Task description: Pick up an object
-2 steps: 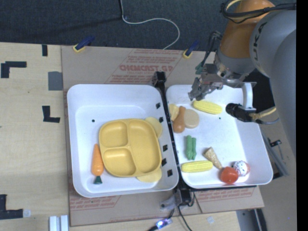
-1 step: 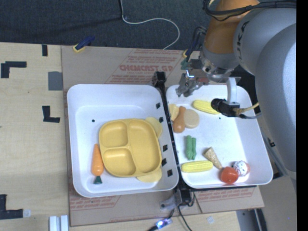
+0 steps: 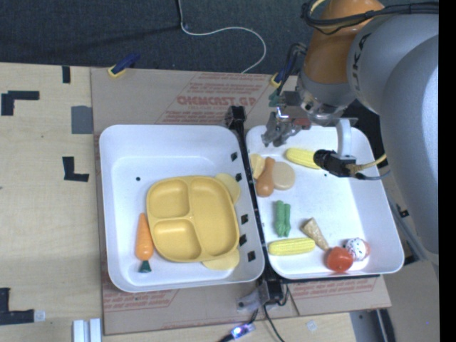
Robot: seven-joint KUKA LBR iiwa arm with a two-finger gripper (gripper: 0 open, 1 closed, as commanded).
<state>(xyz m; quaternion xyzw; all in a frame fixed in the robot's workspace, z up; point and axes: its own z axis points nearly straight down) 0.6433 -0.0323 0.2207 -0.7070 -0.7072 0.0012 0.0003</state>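
While my pincer point(image 3: 274, 135) hangs over right bin point(image 3: 370, 191) near its far-left corner, grip state unclear, cannot tell. Nothing seen held. Corn cob point(image 3: 302, 157) just beside pincer, sausage point(image 3: 266, 177) below it. Second corn point(image 3: 290, 246), green beans point(image 3: 283, 218), tomato point(image 3: 340, 259) nearer front. Left bin point(image 3: 121, 184): yellow tray point(image 3: 192, 216), carrot point(image 3: 144, 239).
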